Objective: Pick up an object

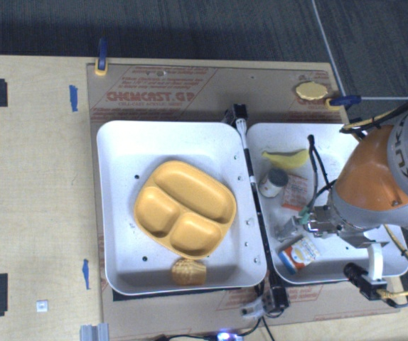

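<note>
A pale wooden bench (33, 204) holds two shallow white bins. The left bin (111, 190) contains a large yellow three-compartment tray (184, 208), with a small woven brown ball (189, 271) just below it. The grey-and-orange arm (374, 180) reaches into the right bin (332, 275), its gripper (316, 222) low among clutter: a banana (287, 158), a small bottle (271, 183), a red-and-white packet (300, 254). Its grasp cannot be told; nothing looks lifted yet.

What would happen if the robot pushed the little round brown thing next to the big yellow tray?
The little brown thing looks round like a barrel, so it would probably roll. It seems small, so likely light. It rests against the yellow tray, which might stop it that way.
</note>
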